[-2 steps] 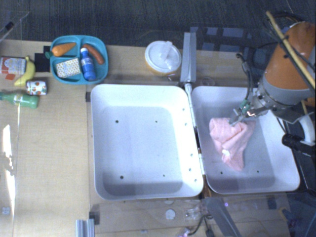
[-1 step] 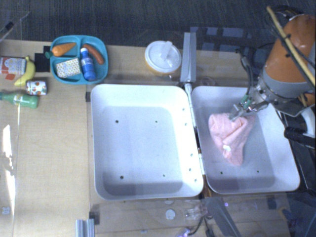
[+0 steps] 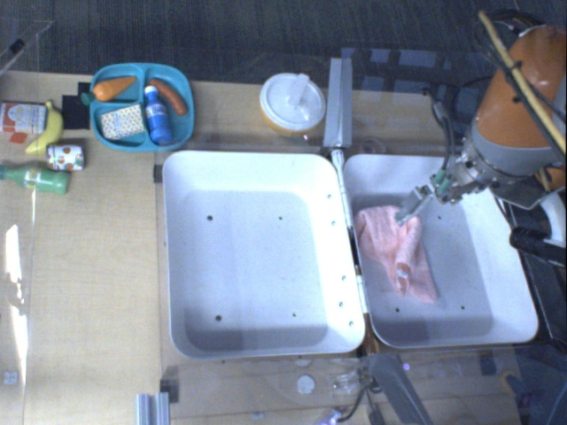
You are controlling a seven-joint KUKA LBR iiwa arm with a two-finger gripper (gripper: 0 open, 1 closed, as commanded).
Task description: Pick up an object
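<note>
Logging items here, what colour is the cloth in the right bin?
Pink; the cloth shows in the camera view.

arm reaching in from the frame's right.
gripper (image 3: 409,211) angled down-left at right centre; orange-banded wrist at upper right.

I see a pale wooden bench (image 3: 89,282) under even light, dark carpeted floor (image 3: 221,11) running across twelve o'clock, a grey metal post (image 3: 336,104) rising between the bins, and a clear panel (image 3: 16,264) glinting at nine o'clock
</note>
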